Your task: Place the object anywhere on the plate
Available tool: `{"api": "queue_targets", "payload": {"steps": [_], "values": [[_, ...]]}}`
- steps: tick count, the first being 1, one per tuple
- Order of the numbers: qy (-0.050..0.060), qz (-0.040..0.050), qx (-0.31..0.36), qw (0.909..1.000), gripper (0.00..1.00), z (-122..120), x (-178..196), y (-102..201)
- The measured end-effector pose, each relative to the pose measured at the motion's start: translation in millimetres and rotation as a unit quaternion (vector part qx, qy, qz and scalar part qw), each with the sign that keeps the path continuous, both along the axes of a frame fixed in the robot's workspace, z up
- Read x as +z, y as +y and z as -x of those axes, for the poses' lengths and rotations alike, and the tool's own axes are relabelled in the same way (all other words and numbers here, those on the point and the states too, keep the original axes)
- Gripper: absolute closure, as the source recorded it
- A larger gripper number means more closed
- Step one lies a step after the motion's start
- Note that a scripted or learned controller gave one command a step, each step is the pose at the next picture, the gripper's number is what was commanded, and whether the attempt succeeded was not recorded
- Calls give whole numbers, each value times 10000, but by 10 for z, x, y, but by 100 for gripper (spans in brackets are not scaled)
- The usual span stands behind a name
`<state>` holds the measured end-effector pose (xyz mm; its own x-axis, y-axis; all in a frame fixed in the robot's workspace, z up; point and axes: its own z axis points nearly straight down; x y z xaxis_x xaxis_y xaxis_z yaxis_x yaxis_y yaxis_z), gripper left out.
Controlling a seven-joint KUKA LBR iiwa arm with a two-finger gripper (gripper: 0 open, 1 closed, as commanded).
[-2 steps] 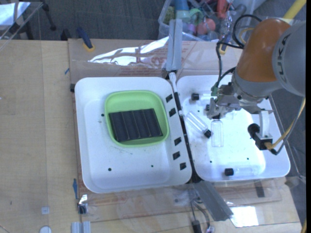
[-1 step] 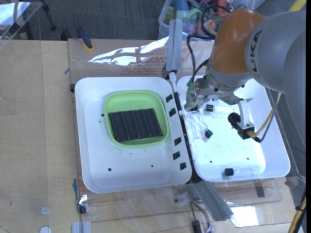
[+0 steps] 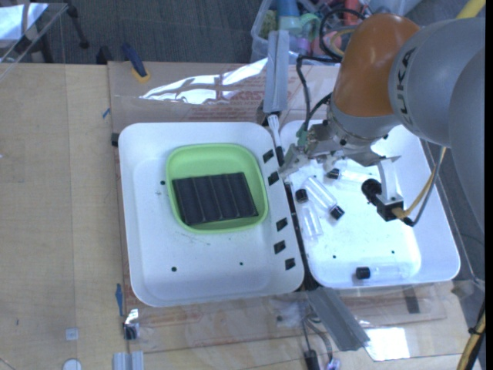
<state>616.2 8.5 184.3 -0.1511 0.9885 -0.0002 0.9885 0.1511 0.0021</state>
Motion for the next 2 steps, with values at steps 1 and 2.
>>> {"api": "queue_targets", "payload": {"steps": [1, 2], "values": [[-3, 7, 354, 9994, 0, 300, 1196, -1091], [-3, 9, -77, 10000, 0, -259, 2516, -1575]]}}
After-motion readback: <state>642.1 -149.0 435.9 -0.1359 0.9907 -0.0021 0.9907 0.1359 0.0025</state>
